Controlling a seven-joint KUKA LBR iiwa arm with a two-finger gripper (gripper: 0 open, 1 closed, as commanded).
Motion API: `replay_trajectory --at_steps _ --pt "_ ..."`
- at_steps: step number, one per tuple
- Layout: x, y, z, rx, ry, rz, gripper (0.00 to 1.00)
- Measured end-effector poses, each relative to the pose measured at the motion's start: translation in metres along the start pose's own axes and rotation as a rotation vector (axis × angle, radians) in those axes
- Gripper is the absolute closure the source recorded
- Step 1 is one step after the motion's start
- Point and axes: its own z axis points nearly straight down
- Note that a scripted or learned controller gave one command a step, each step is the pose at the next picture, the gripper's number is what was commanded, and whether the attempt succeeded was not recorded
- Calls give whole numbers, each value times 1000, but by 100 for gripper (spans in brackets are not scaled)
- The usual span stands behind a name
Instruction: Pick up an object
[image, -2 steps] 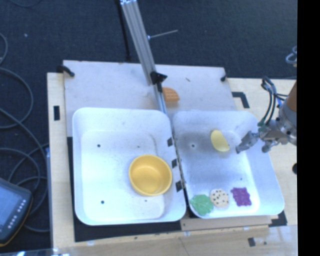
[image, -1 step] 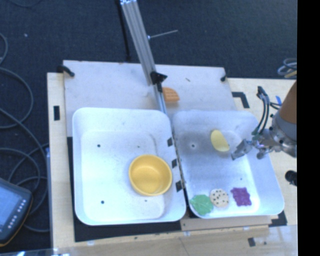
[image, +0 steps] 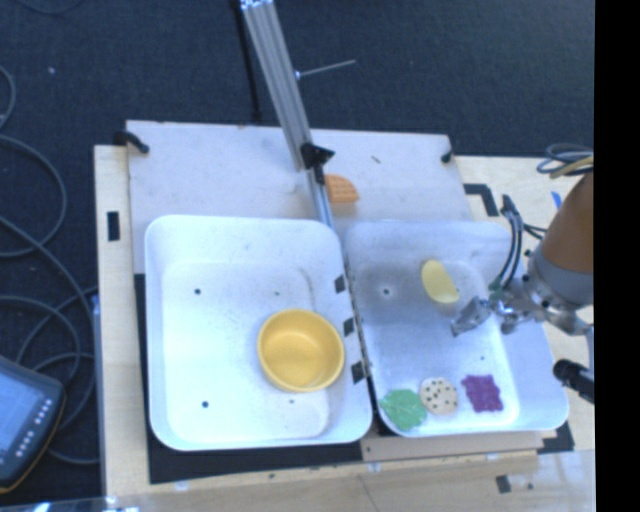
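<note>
The arm reaches over the right bin, near a pale yellow object.

The gripper hangs above the right bin, at its right side, and from this view one cannot tell if the fingers are open or closed, or if they hold something. The pale yellow object lies in the upper part of this bin, just to the left of the gripper. Along the lower edge of the same bin lie a green piece, a spotted cookie and a purple piece, side by side. In the left bin stands a yellow bowl, upright, near its right wall. An orange object lies on the table behind the bins.
</note>
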Motion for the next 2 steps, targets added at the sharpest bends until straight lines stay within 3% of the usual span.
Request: replay_trajectory --at_steps 1,2 --pt "-1 2 -14 -9 0 3 100" --pt "-9 1 -60 -11 -1 6 100"
